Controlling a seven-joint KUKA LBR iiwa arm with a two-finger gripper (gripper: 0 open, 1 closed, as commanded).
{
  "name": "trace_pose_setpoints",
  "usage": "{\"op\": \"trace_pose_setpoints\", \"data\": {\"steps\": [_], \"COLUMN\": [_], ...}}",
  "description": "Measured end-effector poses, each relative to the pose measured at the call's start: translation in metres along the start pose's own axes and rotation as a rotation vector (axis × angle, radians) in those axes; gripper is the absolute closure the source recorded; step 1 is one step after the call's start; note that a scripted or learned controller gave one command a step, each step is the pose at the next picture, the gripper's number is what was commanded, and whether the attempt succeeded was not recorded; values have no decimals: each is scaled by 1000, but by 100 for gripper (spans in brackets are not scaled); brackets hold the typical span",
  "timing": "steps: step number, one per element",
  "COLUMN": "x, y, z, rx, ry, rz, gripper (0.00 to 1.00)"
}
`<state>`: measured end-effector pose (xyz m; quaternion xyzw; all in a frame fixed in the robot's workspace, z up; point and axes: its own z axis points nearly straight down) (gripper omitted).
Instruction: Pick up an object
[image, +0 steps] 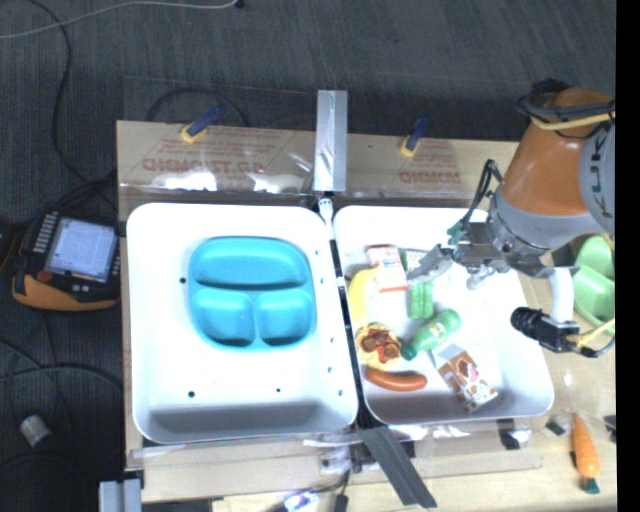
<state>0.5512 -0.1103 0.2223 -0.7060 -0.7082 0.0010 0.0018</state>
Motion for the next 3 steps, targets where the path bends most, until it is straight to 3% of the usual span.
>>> {"op": "trace_pose_setpoints", "data": {"steps": [1, 2, 3], "x": [-19, -15, -14], "y": [16, 11, 11], "z": [72, 133, 123], "rx": [0, -12, -13], "ry": [1, -3, 0], "rz": [166, 222, 223], "gripper": [0, 0, 100]}}
